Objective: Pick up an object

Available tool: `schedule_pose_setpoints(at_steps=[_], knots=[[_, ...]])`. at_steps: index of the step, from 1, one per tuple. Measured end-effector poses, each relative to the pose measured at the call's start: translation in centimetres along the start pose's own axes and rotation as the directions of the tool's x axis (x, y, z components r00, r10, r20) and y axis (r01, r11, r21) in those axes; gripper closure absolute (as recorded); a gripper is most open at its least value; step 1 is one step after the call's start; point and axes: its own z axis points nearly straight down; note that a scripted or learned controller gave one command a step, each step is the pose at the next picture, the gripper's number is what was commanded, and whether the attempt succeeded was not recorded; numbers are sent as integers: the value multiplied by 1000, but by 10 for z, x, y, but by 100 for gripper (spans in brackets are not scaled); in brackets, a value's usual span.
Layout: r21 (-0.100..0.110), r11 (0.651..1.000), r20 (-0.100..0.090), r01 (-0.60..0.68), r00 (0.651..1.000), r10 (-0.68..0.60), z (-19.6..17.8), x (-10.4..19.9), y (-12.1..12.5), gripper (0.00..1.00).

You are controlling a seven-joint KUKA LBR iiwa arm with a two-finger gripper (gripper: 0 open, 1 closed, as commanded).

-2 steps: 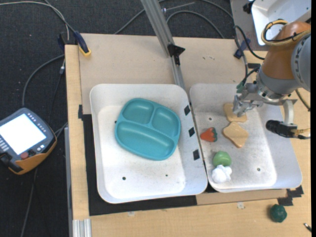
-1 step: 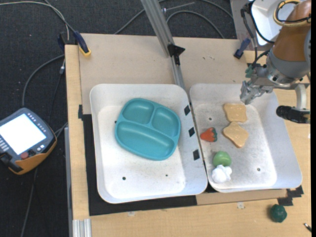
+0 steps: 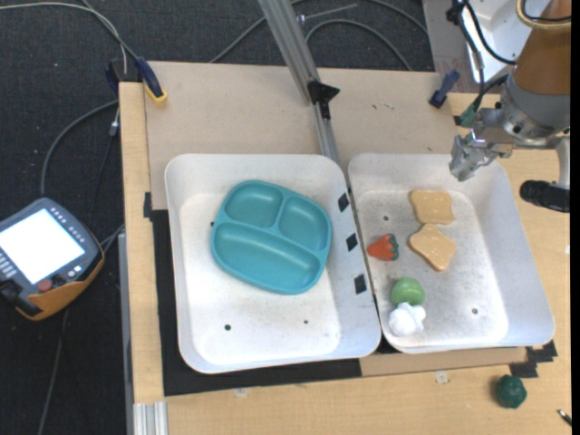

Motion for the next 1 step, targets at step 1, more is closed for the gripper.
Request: schedule_pose_setpoints(at_steps=[1], knots=[[5,1000,-3,4,1000,-4,-11,54,-1,100]])
